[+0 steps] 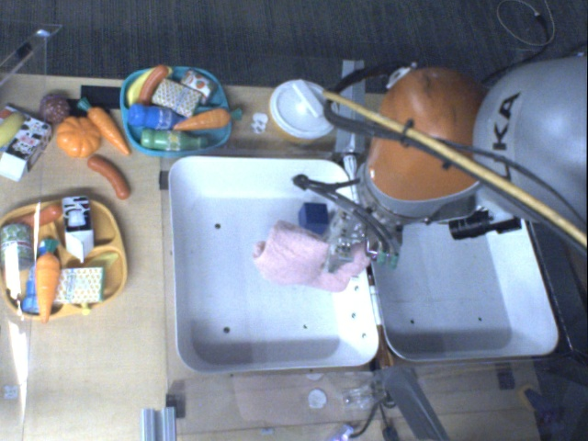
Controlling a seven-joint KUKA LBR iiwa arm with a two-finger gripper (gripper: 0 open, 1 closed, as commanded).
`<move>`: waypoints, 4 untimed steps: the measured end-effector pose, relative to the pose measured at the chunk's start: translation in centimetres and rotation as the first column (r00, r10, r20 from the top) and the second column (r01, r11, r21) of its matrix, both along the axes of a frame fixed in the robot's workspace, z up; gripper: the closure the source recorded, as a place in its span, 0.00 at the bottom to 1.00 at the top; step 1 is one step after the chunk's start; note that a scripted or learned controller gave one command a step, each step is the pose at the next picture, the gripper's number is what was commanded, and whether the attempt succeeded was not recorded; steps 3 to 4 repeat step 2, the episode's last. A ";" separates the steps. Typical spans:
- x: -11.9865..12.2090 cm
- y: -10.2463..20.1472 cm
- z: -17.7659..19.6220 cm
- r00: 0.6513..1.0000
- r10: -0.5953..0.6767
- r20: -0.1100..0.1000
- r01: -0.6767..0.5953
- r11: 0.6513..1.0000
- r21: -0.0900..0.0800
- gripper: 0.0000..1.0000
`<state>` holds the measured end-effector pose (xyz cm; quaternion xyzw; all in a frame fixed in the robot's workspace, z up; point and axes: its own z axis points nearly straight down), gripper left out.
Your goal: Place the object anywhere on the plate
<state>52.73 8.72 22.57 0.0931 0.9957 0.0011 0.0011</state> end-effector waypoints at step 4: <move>-2.9 4.1 -0.1 0.983 0.182 0.000 -0.182 0.983 0.000 0.00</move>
